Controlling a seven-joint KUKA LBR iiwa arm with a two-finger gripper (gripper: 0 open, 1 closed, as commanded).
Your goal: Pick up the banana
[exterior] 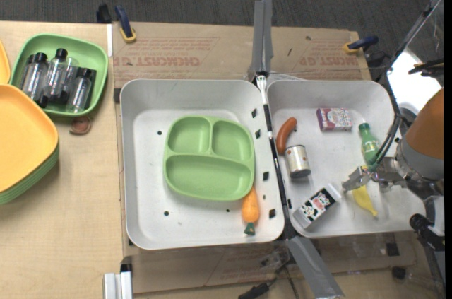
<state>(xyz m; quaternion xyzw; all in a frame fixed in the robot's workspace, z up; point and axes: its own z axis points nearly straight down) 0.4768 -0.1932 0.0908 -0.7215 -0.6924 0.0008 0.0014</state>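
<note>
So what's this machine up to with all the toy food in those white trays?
A robot arm reaches in from the right, its end effector low in the right bin, right at the banana it is meant to pick up. The banana lies on the bin floor; whether it is gripped cannot be told. Nearby lie a green bottle, a can, a sausage and a small carton. The left bin holds a green plate and a carrot.
</note>
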